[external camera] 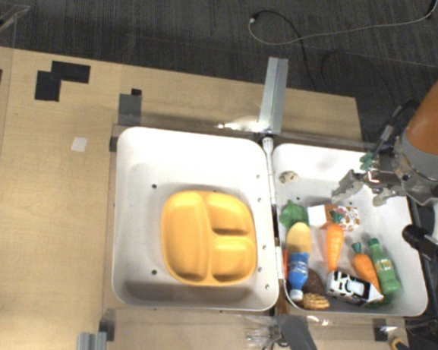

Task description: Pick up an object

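Gripper (364, 185) hovers over right bin (319, 160), fingers spread and holding nothing, above carrots (335, 245); yellow divided tray (207, 236) sits in left bin (137, 201)

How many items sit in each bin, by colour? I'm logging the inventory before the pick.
Yellow divided tray, left bin: 1
Orange carrots, right bin: 2
Green: bottle, leafy toy: 2
Yellow piece: 1
Blue bottle: 1
Black-and-white carton: 1
Brown cookie: 1
Total: 9
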You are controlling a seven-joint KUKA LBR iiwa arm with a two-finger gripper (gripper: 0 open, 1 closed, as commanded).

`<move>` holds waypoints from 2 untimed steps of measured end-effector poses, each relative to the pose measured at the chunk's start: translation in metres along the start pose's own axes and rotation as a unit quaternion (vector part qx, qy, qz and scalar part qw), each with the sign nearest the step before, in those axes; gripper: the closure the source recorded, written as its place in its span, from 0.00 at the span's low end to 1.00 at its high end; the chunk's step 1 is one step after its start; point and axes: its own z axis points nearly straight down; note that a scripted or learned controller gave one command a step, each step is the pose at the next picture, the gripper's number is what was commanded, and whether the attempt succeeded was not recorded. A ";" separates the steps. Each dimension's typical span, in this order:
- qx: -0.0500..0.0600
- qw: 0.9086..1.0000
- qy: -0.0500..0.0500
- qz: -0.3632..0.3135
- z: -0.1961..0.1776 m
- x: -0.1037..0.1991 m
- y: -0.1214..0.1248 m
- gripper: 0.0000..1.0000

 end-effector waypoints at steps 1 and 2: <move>-0.002 1.000 0.000 -0.021 0.133 -0.023 -0.030 0.00; 0.000 0.999 0.000 -0.055 0.135 0.002 -0.031 0.00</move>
